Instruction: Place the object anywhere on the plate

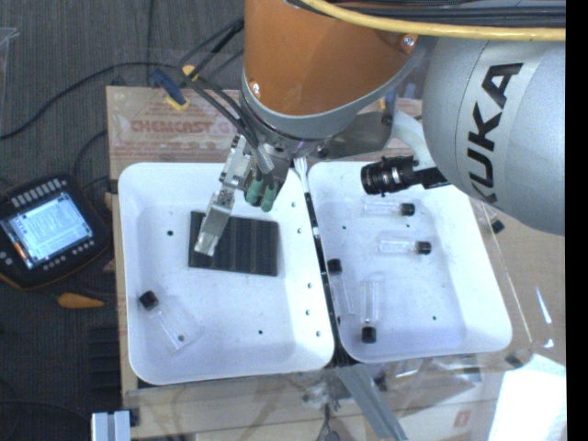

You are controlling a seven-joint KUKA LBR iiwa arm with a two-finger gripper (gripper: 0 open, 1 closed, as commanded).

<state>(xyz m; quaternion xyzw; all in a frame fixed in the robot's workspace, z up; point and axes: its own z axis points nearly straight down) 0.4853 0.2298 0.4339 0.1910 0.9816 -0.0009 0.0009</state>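
The plate is a dark ribbed square lying flat in the left bin, a little above its middle. My gripper hangs from the orange wrist directly over the plate's upper left part, and its lower tip overlaps the plate's left edge. A clear vial with a black cap lies in the left bin's front left corner, well apart from plate and gripper. I see no vial lying on the plate's visible surface.
The right bin holds several more clear black-capped vials, such as one at the back, one mid-bin and one near the front. A black camera juts over its back edge. A teach pendant lies left of the bench.
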